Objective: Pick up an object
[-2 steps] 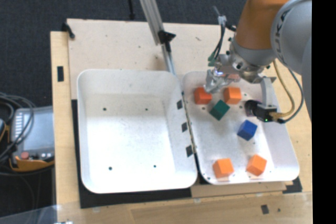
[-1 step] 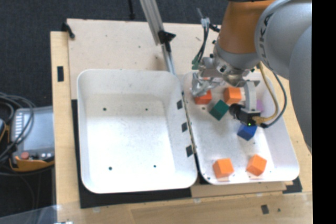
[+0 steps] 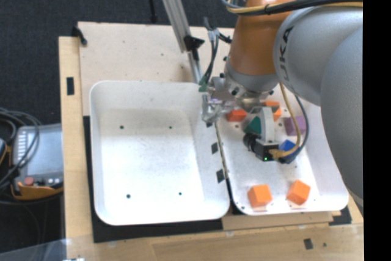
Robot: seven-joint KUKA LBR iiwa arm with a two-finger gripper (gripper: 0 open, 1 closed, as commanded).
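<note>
Watching gripper (image 3: 221, 108) low at right bin's (image 3: 244, 163) far-left corner, grip I cannot tell; crowded orange block (image 3: 237, 114) and green piece (image 3: 253, 125) could deflect a grab.

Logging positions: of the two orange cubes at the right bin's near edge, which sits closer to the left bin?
The left-hand orange cube, close to the right bin's left rim; the other orange cube lies further to the view's right.
</note>
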